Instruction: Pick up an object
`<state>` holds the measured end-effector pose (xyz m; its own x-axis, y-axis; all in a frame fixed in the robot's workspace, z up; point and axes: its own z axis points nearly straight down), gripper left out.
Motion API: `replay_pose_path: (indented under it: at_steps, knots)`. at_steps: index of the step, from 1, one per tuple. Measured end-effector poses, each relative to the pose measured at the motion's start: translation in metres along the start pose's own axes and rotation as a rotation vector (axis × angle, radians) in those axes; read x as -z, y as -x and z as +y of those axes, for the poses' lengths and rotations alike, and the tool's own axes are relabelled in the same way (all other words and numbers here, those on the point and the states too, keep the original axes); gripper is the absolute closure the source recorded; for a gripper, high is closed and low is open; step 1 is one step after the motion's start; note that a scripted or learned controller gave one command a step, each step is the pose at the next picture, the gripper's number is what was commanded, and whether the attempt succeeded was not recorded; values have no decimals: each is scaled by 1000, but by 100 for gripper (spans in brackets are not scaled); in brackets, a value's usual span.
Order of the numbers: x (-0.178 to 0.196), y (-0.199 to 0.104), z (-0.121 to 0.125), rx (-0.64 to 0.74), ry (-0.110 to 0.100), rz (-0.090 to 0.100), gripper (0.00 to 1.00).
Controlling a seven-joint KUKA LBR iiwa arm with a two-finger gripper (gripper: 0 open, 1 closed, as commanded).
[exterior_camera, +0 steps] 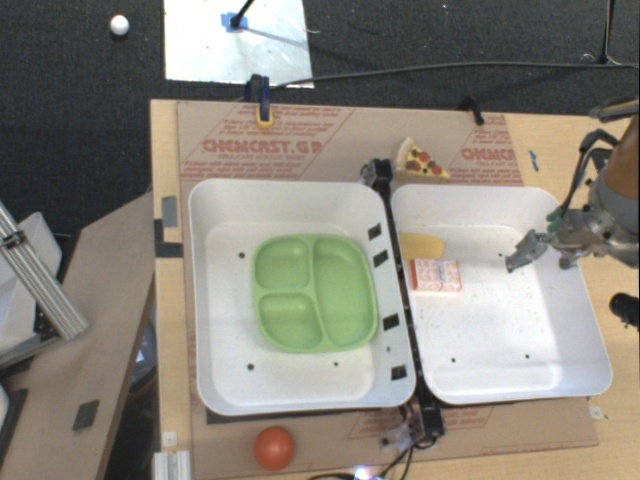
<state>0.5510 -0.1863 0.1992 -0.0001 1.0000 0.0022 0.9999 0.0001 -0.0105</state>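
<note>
Divided tray (315,292) sits mid left bin (215,368). In right bin (560,368), small box (436,275) by its left wall, flat piece (422,245) just behind it. Pizza-slice toy (420,159) on desk (560,153) behind the bins; ball (274,447) at desk's front edge.

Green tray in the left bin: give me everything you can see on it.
The green tray is a pale green, plastic-looking plate with rounded corners and three compartments: two stacked on its left side, one long one on its right. It lies flat, right side up, slightly rotated, near the middle of the left bin, resting on the bin floor. Nothing lies in it, and it sits clear of the bin walls.
</note>
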Motion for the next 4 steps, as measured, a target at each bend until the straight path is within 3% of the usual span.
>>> replay_pose_path:
  at_steps: [1, 3, 4]
  knots:
    - [7, 0, 3, 3, 12, -3, 0]
    - [-115, 1, 3, 2, 8, -1, 0]
    - [-114, 1, 4, 1, 12, -2, 0]
